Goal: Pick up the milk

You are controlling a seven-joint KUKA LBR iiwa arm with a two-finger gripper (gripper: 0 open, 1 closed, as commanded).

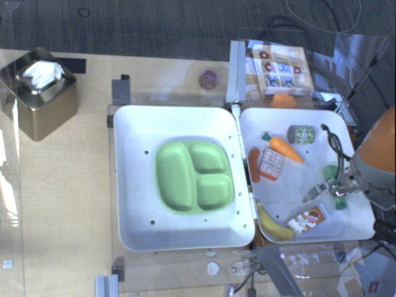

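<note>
A grey arm with an orange band reaches in from the right over the right-hand white bin (pixel 352 124), its pincer (pixel 326 189) low above the bin floor near the right wall. How far the pincer is open cannot be told from this angle, and nothing can be seen in its hold.

The likeliest candidate for the milk (pixel 307 220) is a small white-and-orange carton lying flat near the bin's front edge, just below and to the left of the pincer and apart from it. A banana (pixel 273 225) lies just beside the carton on its left, along the front corner.

Further back sit a carrot (pixel 286 148), a small printed packet (pixel 270 163) and a green can (pixel 301 134) lying on its side. The left bin (pixel 133 166) carries a green divided tray (pixel 194 176).

Several things could spoil the attempt. The carton lies flat and close to the bin's front wall, so a descent may catch the rim or skid off the carton's broad face. The banana is near enough to be nudged or caught instead. A small green item (pixel 330 173) by the pincer could also be caught by mistake. The printed packet could be mistaken for the target.
</note>
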